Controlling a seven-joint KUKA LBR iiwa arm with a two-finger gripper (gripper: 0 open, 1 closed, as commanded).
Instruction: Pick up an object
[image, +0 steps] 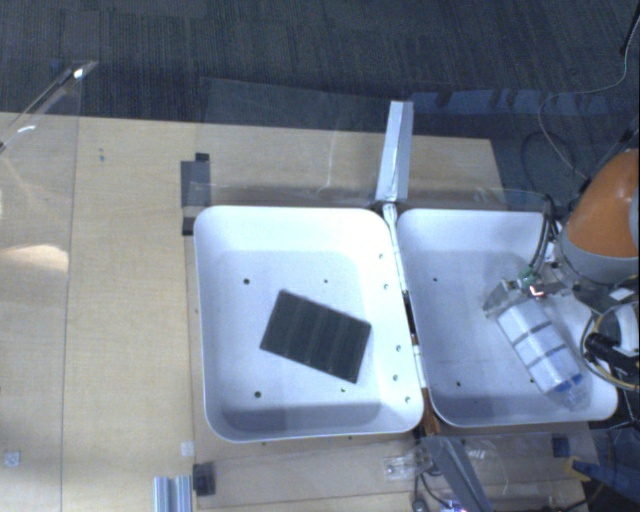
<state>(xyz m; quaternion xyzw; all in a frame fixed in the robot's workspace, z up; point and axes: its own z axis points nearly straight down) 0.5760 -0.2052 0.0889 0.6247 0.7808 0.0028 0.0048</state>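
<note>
Two bins sit side by side on a bench (110, 300). The gripper (520, 290) hangs over the right bin (450, 250), with a bottle (540, 345) lying just below it. Far to its left, a flat slab (316, 336) lies tilted in the left bin (230, 250)

A single fixed camera looks down on the bench (100, 300) from above at a slant, far enough back to take in both white bins whole: the left bin (225, 240) and the right bin (450, 240). Dark carpet (300, 40) fills the far edge; the arm (605, 215) enters from the right.
</note>
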